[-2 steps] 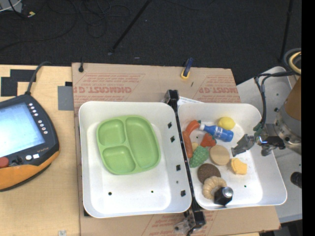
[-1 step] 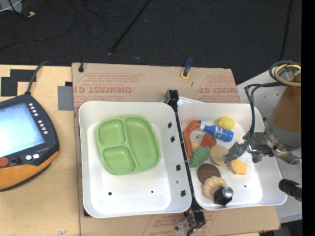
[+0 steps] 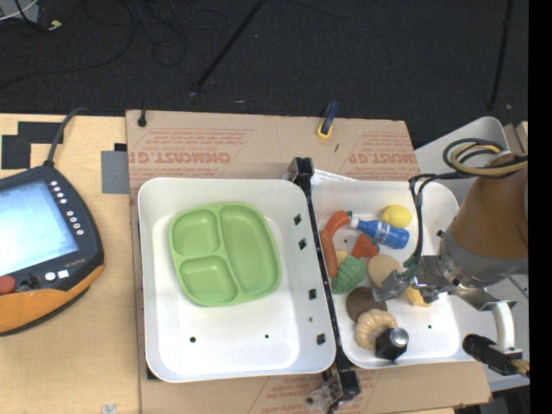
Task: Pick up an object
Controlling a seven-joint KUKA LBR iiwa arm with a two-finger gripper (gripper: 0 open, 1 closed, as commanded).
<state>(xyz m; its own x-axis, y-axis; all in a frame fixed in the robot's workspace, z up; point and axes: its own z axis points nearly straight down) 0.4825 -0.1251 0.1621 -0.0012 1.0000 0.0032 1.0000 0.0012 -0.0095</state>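
From the overhead camera, the arm (image 3: 487, 222) reaches in over the right bin (image 3: 444, 339), and its gripper (image 3: 405, 283) hangs low over the middle of that bin's heap. Whether the jaws are spread or pressed together I cannot tell.

The toys lie crowded toward the right bin's left wall, which is probably why the gripper comes down there, not along the bare right side. Nearest its tip is a tan ball (image 3: 380, 270), rounded and smooth-looking, beside a green piece (image 3: 350, 275) and a brown disc (image 3: 361, 302); a small yellow thing (image 3: 417, 297) sits just under the wrist. Any of these could be the target, and the close packing may make a clean grasp awkward.

Toward the far edge lie a blue bottle (image 3: 385, 232), a yellow ball (image 3: 396, 216) and an orange piece (image 3: 334, 223). Near the front edge sit a pale ridged lump (image 3: 374, 324) and a dark can (image 3: 392, 343).

The left bin (image 3: 220, 352) carries a green tray (image 3: 224, 254) with three compartments, lying flat near the centre.
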